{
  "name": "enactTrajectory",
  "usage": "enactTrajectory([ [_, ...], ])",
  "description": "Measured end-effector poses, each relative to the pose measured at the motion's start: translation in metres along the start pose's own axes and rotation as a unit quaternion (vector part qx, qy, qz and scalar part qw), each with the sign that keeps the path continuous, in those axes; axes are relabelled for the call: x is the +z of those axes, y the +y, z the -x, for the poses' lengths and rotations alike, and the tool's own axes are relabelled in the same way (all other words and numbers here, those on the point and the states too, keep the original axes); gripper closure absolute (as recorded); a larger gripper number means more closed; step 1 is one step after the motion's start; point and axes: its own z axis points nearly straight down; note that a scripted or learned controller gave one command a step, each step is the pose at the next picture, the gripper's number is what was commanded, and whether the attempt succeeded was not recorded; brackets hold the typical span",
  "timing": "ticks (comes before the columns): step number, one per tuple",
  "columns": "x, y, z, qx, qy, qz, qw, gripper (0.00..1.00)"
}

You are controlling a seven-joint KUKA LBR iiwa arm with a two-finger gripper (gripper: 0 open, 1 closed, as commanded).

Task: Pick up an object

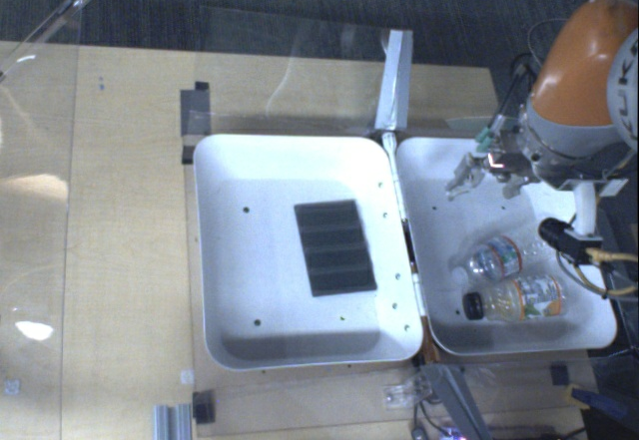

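Nothing picked up yet.
The gripper [486, 174] hangs spread and empty above the right bin [429, 228]; two bottles [509, 280] lie untouched.

Arm [584, 79] low, empty jaws spread apart

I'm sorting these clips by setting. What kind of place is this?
Probably a robotics lab bench for pick-up trials: an industrial arm with its gripper reaches over two white bins on a wooden bench, with clear plastic bottles in the right one and clear panels nearby.
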Motion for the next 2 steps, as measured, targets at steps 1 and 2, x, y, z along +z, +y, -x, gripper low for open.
enactTrajectory([
  [1, 0.132, -0.041, 0.027, -0.007, -0.001, 0.006, 1.0, 0.0],
  [2, 0.133, 0.037, 0.004, -0.134, -0.001, 0.005, 0.991, 0.0],
])
